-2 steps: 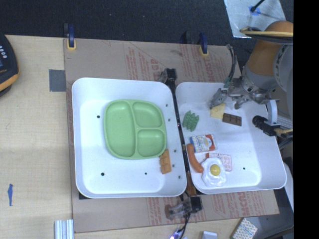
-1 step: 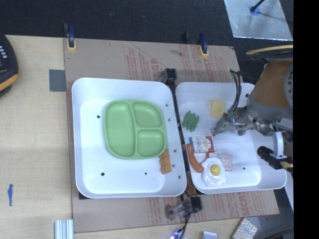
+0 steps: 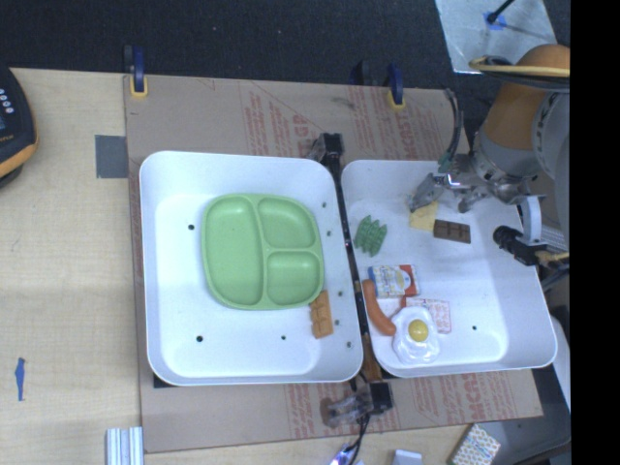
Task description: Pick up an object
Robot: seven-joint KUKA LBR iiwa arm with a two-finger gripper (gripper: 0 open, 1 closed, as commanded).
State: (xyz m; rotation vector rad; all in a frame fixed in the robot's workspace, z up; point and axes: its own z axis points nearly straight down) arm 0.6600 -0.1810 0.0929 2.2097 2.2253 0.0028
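Note:
My gripper hangs over the back of the right bin, reaching in from the right. Its fingers stand apart with nothing between them. Just below its left finger lies a pale yellow cheese wedge. A brown chocolate bar lies beside the wedge, under the gripper's front. Further left in that bin is a green leafy piece. Toward the front lie a small printed packet, an orange sausage and a fried egg.
The left bin holds a green divided plate and a brown cracker near its right wall. The two bins meet at a ridge. Clamps hold the cardboard at the back.

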